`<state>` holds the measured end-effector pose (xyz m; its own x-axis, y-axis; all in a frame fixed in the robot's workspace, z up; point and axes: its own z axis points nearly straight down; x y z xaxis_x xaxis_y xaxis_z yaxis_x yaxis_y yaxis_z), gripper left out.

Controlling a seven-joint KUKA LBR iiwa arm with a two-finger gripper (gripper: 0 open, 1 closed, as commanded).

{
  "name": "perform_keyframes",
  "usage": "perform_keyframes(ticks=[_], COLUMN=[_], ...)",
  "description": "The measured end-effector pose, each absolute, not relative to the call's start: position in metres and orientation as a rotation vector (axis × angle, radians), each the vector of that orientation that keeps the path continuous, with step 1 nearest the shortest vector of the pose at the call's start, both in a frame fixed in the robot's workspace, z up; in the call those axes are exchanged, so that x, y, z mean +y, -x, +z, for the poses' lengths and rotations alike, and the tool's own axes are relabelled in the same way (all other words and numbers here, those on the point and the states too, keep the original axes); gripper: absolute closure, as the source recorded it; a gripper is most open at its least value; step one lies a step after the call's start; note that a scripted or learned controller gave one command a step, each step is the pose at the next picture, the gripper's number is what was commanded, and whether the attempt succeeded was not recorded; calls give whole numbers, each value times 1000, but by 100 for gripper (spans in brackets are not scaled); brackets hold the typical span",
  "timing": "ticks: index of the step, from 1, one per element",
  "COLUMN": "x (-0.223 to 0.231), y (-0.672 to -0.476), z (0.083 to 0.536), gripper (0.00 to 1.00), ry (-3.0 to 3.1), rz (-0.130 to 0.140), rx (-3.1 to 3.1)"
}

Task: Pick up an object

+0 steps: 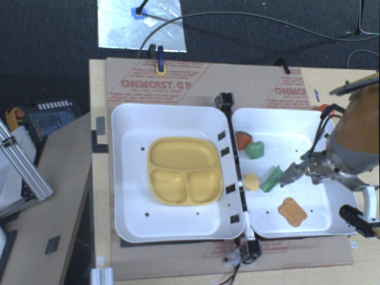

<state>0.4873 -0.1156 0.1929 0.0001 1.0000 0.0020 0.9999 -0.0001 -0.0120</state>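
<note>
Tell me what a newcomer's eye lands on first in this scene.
The yellow divided tray sits alone in the middle of the left bin. In the right bin, the gripper reaches in from the right beside a green piece, with a red piece, another green piece and an orange cracker-like piece around it.

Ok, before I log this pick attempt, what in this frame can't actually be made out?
- Gripper: too small and dark in the camera view to tell how the jaws stand, or whether they touch the green piece.
- Arm: cut off by the frame's right side; its bulk hides part of the right bin.
- Red piece: partly covered by the green pepper-like piece; identity unclear.
- Pale yellow piece: too small to identify.
</note>
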Motion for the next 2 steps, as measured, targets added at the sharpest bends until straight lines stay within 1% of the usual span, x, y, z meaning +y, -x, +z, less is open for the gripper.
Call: perform_keyframes(ticks=[1, 2], x=[-115, -116], y=[-490, -500], z=[199, 143], gripper=[0, 0], ry=[2219, 2218], rz=[-1, 2], rx=[-2226, -2221])
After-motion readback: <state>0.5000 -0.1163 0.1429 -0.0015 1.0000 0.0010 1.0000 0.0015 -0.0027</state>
